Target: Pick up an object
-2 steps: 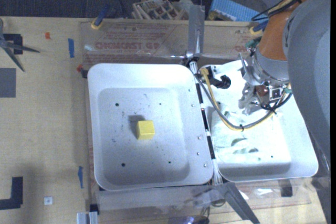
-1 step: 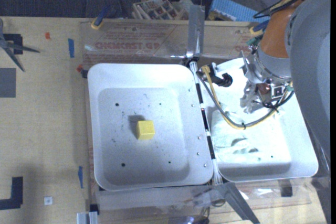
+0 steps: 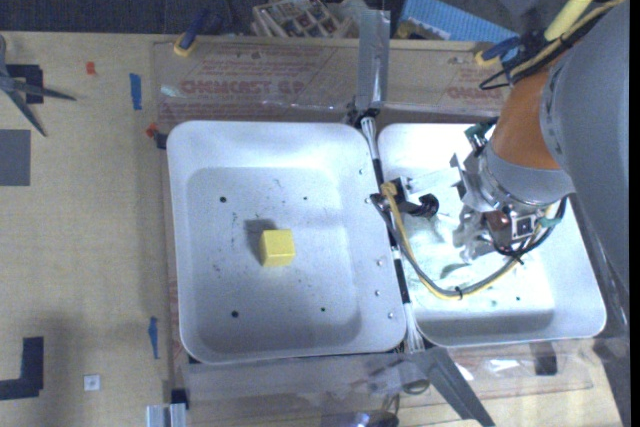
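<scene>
Yellow block (image 3: 277,247) lies in left bin (image 3: 200,155); pincer (image 3: 478,245) low in right bin (image 3: 570,315), well apart; grip state unclear.

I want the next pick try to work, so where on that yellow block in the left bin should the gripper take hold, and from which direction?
Probably straight down from above, fingers closing on two opposite flat side faces of the yellow block. It looks like a small cube lying flat on the floor of the left bin, away from the walls, so there is room beside each face.
</scene>
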Motion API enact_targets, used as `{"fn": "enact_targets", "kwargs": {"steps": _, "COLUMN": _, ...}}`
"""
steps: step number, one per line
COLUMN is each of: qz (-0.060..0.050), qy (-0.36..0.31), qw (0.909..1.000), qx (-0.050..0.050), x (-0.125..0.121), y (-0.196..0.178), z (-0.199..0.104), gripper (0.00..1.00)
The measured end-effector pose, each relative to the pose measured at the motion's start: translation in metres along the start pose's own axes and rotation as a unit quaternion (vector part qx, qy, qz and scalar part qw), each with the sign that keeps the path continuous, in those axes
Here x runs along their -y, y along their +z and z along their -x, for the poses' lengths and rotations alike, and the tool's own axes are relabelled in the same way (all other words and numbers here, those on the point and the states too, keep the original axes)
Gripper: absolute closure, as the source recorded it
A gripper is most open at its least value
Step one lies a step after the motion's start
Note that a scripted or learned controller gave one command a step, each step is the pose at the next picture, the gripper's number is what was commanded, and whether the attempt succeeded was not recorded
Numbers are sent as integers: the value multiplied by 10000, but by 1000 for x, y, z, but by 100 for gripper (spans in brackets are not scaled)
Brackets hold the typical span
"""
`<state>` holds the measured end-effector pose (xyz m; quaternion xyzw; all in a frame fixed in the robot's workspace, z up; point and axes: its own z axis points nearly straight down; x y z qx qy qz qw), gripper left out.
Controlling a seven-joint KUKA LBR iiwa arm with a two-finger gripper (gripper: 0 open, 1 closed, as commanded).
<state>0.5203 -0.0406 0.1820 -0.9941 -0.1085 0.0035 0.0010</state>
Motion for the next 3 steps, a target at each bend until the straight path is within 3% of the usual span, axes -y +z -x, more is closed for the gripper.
{"fn": "enact_targets", "kwargs": {"steps": 1, "qz": -1, "qy": -606, "qw": 9982, "qx": 2, "x": 72, "y": 0, "z": 10, "gripper": 100}}
{"fn": "enact_targets", "kwargs": {"steps": 2, "qz": -5, "qy": -27, "qw": 10000, "qx": 0, "x": 47, "y": 0, "z": 32, "gripper": 100}}
{"fn": "enact_targets", "kwargs": {"steps": 3, "qz": 4, "qy": 99, "qw": 10000, "qx": -8, "x": 24, "y": 0, "z": 37, "gripper": 100}}
